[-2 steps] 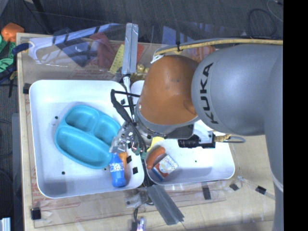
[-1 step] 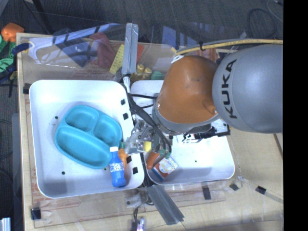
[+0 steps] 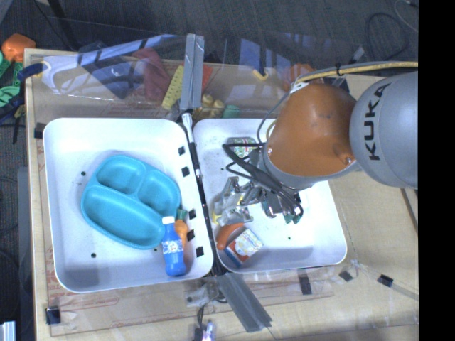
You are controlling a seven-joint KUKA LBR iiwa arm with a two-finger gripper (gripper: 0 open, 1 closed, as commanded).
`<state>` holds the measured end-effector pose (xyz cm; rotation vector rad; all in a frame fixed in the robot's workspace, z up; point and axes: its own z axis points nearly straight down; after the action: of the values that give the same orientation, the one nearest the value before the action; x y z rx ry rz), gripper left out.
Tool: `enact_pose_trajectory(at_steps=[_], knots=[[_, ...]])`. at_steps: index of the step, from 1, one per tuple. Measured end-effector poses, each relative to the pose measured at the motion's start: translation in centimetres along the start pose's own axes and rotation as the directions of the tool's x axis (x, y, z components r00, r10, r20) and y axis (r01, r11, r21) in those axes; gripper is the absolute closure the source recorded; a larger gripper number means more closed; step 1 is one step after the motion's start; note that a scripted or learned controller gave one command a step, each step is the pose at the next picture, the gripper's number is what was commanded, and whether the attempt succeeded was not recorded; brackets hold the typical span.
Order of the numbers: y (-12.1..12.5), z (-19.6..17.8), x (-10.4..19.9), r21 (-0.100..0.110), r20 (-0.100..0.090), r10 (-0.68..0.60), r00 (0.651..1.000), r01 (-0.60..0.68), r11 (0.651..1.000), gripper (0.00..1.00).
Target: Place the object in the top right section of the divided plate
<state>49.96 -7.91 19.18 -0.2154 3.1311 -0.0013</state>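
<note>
Gripper [image 3: 231, 199]: over the right bin [image 3: 323, 244], near its left wall; grip state impossible to tell, metal parts tangled with cables.
Arm [image 3: 316, 130]: enters from 3 o'clock, orange band above the wrist.
Packet [image 3: 247, 245]: at 5 o'clock from the gripper, lying in the right bin just beside an orange object [image 3: 226, 233].
Plate [image 3: 130, 199]: blue, divided, in the left bin [image 3: 64, 155], at 9 o'clock from the gripper.
Bottle [image 3: 171, 247]: blue with white cap, at 5 o'clock of the plate, touching its edge.
Carrot-like piece [image 3: 183, 231]: just beside the bottle, at its 1 o'clock.
</note>
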Motion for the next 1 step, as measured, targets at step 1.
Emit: enact_pose_trajectory(at_steps=[1], knots=[[-6.49,-4.37,1.47,0.001,0.000,0.209,0.978,-0.209,0.978,1.00]])
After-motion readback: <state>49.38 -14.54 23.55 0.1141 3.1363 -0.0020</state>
